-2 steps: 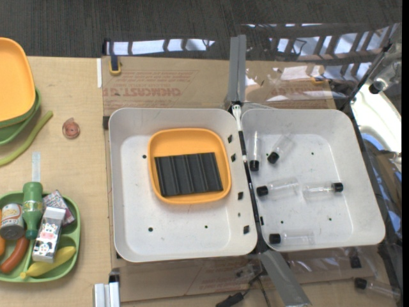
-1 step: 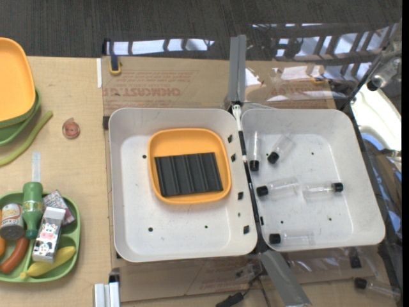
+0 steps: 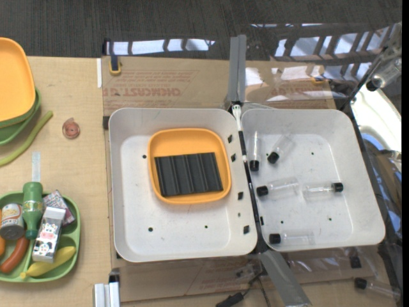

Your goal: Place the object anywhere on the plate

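Observation:
An orange, rounded-square plate [image 3: 189, 165] lies in the left white bin [image 3: 128, 235], toward its back. A dark grey ribbed rectangular object [image 3: 189, 174] rests flat on the plate, covering most of its middle. Several clear plastic tubes with black caps [image 3: 278, 188] lie scattered in the right white bin [image 3: 358, 229]. A pale part of the arm [image 3: 383, 104] shows at the upper right, beyond the right bin's far corner and above the bench.
Left of the bins, a green tray [image 3: 64, 261] holds toy food and bottles. Stacked orange and green dishes [image 3: 13, 88] sit at the far left edge. A small pink disc [image 3: 71, 128] lies on the bench. A metal rail [image 3: 237, 69] stands behind the bins.

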{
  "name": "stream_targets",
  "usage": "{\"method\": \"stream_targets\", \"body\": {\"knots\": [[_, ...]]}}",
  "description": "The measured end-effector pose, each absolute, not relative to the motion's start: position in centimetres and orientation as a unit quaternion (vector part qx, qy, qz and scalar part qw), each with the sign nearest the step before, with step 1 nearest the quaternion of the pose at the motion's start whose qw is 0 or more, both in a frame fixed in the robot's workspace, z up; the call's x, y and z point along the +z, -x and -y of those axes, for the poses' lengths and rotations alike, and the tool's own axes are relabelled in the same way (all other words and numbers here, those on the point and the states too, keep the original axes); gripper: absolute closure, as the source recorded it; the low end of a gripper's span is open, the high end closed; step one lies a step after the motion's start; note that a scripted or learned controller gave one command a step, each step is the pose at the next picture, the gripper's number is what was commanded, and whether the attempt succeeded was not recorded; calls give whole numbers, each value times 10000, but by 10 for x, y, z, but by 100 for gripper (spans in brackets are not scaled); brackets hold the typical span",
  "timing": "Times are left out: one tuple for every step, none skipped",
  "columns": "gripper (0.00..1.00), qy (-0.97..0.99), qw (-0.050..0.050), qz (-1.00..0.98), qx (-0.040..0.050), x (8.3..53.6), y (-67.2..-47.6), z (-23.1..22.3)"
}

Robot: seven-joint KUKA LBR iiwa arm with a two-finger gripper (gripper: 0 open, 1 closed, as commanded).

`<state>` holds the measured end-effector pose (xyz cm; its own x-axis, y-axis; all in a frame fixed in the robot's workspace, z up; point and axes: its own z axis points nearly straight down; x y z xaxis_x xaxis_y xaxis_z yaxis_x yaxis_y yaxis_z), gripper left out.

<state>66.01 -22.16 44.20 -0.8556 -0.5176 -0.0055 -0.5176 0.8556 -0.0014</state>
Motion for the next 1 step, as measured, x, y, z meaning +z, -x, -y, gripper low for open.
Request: {"method": "stream_targets", "body": {"knots": [[0,2687,29,-9632,1,442,-660,222]]}}
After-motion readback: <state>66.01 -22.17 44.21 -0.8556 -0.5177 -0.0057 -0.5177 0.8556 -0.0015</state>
